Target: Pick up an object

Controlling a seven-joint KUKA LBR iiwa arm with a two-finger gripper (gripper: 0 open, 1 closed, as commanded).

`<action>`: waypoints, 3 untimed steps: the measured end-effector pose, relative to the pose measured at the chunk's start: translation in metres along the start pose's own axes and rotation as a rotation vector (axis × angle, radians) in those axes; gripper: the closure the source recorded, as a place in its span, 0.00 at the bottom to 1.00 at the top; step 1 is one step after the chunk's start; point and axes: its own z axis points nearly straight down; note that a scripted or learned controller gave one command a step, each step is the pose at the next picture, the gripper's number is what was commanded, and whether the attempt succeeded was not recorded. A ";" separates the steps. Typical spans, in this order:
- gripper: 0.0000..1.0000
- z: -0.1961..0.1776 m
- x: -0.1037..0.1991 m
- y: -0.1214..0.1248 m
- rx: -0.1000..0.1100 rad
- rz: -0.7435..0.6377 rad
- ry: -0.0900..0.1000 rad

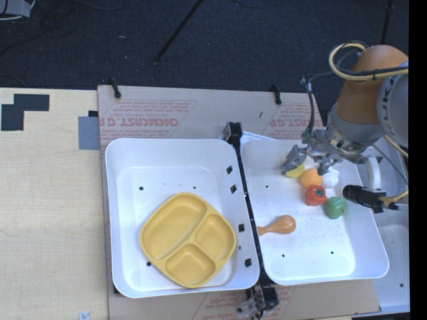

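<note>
— Claw (312, 159) at the far right of the right bin (313, 269): what does it hold?

— Can't tell. It hangs low over a cluster of small toys, and whether it is open or closed on anything is hidden from this angle.

— Where are the toys?

— A yellow piece (293, 172) lies just under the claw's left side. An orange ball (310, 178) sits right beside it, a red pepper (315, 195) just nearer, and a green piece (335, 207) to the pepper's right. An orange spoon (278, 226) lies apart, nearer and left, toward the divider.

— And the arm?

— Arm (363, 112) comes in from the right, its orange band (373, 62) high at the far right, wrist bent down and leftward into the bin.

— The other bin?

— Left bin (127, 172) holds a yellow tray (188, 239), three compartments, lying flat and turned at an angle.
</note>
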 end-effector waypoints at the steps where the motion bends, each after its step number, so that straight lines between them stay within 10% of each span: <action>1: 0.00 -0.009 0.000 0.003 -0.013 -0.002 -0.002; 3: 0.00 0.086 0.001 0.003 -0.012 -0.001 -0.001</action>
